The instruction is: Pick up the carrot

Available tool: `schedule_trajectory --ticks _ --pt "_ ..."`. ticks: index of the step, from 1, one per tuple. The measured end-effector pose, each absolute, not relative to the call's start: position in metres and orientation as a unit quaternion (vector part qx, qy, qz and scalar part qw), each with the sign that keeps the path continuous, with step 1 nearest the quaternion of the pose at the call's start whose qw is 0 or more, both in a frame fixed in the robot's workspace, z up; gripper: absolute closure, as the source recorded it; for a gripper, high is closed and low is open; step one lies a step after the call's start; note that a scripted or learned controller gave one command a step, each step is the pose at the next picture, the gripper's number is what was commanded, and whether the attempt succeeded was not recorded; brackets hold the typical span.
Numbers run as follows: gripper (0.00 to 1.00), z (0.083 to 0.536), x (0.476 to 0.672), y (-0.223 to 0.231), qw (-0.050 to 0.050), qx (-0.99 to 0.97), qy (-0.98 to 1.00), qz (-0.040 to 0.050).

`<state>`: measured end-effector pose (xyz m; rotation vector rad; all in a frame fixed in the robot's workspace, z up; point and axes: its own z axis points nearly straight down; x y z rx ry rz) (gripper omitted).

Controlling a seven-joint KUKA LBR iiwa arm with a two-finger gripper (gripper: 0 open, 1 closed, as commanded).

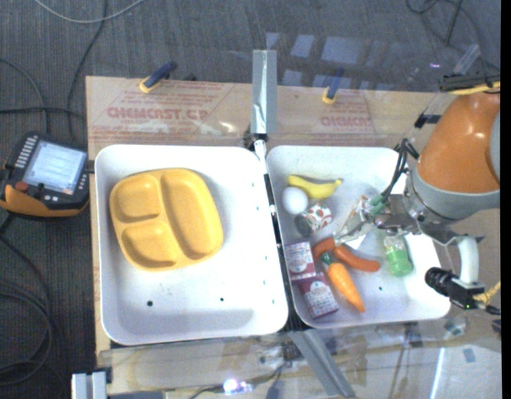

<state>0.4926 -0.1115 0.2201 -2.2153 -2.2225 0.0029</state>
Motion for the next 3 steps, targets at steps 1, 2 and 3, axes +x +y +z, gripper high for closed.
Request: schedule_trajectory --ticks 1,2,3 --pt "0.0 0.11 0.502 -0.097 -0.009 -0.687 -0.727 -0.0085" --pt "0.0 0.099 0.497 -0.101 -0.014 -0.689 -0.725 -0.0137" --pt "1.0 0.111 0.501 -0.1 -0.017 -0.688 -0.725 -0.0176"
